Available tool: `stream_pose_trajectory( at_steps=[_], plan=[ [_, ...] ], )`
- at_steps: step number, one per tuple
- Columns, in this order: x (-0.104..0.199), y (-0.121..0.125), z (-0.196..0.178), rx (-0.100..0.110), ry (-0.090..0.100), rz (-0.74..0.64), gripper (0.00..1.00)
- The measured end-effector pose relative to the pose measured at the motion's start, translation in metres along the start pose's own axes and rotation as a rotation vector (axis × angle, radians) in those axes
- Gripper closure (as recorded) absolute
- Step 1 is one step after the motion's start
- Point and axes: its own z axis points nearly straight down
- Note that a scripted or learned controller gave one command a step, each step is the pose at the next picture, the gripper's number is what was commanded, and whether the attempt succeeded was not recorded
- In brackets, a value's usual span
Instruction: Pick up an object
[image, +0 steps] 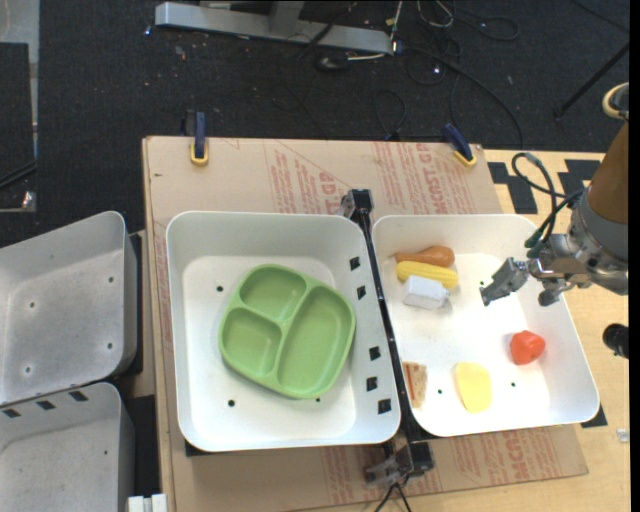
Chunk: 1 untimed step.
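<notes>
Glossy round red ball (527, 347) beside oval yellow piece (473, 386).

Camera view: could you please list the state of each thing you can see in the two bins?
Green plate: upright in the left bin, nothing on it.
Corn cob: lying flat in the right bin, touching the white block.
Orange piece: lying behind the corn.
Red piece: resting alone.
Yellow piece: lying flat.
Pincer: above the right bin, holding nothing visible.
</notes>
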Motion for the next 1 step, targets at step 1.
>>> stream_pose_trajectory(
  at_steps=[1],
  plan=[
    [0.0004,0.0019,-0.0052,-0.01,-0.002,-0.003,0.0]
  ],
)
